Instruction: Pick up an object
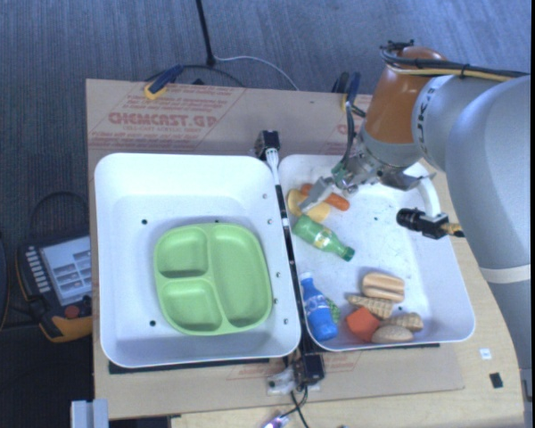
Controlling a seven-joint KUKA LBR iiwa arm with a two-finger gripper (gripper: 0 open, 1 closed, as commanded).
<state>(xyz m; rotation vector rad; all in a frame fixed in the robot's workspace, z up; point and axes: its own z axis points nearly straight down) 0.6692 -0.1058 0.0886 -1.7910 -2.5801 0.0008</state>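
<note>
My gripper [319, 190] reaches down into the upper left part of the right bin [441, 270], with the orange-banded wrist above it. Its tip is right over a small cluster of toy food: an orange carrot [338, 202], a yellow piece [317, 212] and a banana-like piece [292, 202] by the bin's left wall. I cannot tell whether it touches any of them. Just below lies a green bottle [323, 237] on its side. Further toward the front are a blue bottle [317, 308], a hot dog [382, 285], a red tomato [362, 322] and a tan potato shape [394, 333].
The left bin [125, 194] holds a green divided plate [213, 277]. A black fitting [421, 221] sticks out over the right bin near its right wall. The arm's grey body covers the right side. Cables and a handset lie beyond the cardboard base.
</note>
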